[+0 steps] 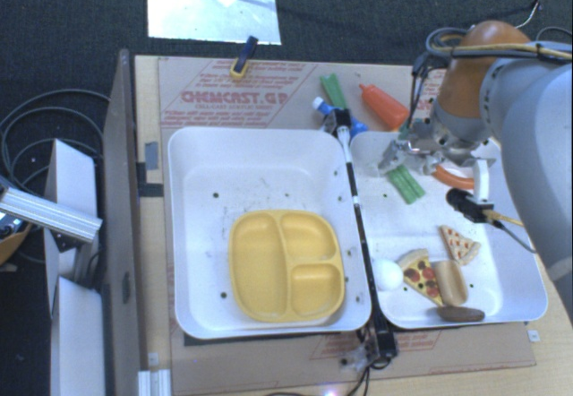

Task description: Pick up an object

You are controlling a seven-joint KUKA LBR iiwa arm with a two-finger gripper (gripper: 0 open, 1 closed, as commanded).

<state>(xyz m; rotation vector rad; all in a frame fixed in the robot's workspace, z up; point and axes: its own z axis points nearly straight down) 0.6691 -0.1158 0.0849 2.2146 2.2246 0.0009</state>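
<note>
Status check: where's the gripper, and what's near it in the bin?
Gripper low in right bin, far end. Green stick right beneath, grasp unconfirmed. Orange piece close alongside.

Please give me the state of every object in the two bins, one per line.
Yellow plastic divided tray: flat in left white bin.
Green plastic stick: lying under gripper, right white bin.
Toy pizza slice: flat.
White egg: resting at the bin wall.

The arm [519, 107] runs off the right edge and hides the right bin's [528, 296] far right corner. It also covers most of an orange-red object [454, 176].
</note>
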